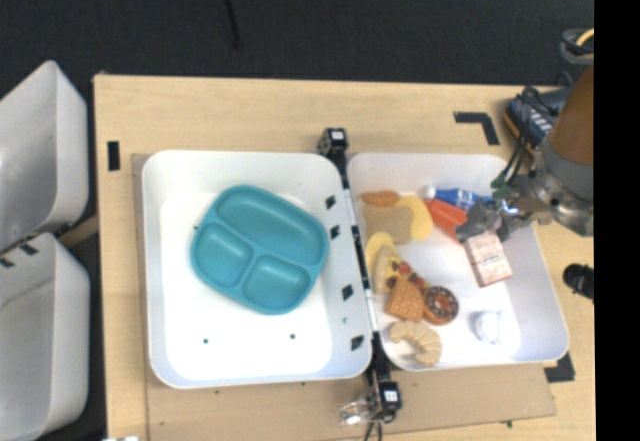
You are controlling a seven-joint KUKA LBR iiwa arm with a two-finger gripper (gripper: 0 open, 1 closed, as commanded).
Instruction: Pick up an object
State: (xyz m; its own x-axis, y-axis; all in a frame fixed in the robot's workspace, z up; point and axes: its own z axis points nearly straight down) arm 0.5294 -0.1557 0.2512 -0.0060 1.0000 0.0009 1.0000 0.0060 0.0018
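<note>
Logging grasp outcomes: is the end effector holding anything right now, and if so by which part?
Cannot be told. The end effector sits low over the right bin, just above the pink box, and no object shows in its grip.

A small pinkish carton (489,259) lies flat in the right bin (535,334).

tray (260,249) in left bin (165,329), food (412,297) right

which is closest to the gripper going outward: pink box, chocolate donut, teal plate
Measured from the gripper:
1. pink box, just below it in the right bin.
2. chocolate donut, lower and further left in that bin.
3. teal plate, across in the left bin.
</note>
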